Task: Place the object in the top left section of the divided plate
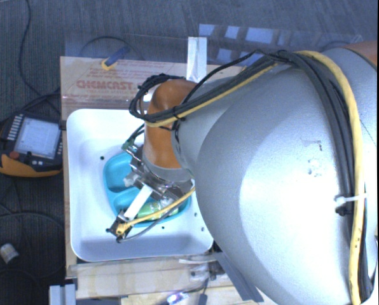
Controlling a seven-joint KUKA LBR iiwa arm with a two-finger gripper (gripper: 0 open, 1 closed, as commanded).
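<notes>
Grey arm casing (272, 170) hides most of the gripper (144, 178), so I cannot tell whether it is spread or closed. Directly beneath it lies the blue divided plate (115, 170), inside the white bin (81, 189). A greenish patch (152, 204) against the gripper may be the object. Placement looks unfinished, with release and retreat remaining.

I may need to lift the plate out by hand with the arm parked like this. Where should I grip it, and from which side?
Probably the plate's left rim, coming from the view's left. That edge lies bare in the bin, while the arm covers its right part. The curved rim looks raised, so it should give fingers a lip to pinch.
</notes>
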